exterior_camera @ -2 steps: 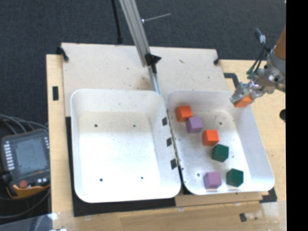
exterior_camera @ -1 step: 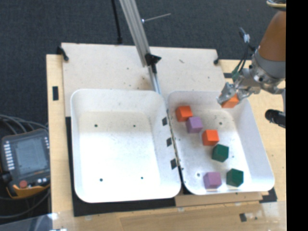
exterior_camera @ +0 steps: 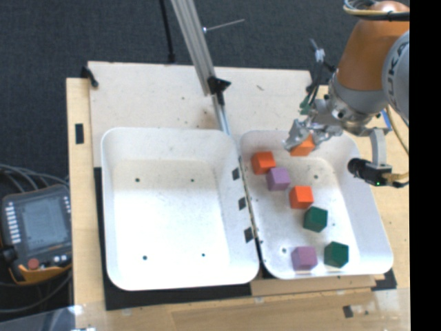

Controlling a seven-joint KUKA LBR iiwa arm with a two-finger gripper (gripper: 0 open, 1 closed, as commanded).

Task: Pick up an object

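Gripper: the grey two-finger gripper (exterior_camera: 303,138) hangs over the far end of the right shallow white bin (exterior_camera: 358,205), its fingers pinching a small orange cube (exterior_camera: 304,147).
Held cube: between the fingertips, above the bin floor.
Right bin: two orange cubes (exterior_camera: 262,161), two purple cubes (exterior_camera: 278,178), two dark green cubes (exterior_camera: 315,219).
Left bin: the left shallow white bin (exterior_camera: 117,185) lies just beside it.

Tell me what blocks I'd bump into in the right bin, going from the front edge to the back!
Purple block and green block come first, about level, → green block → orange block → purple block → orange block → orange block at the pincer, farthest back.
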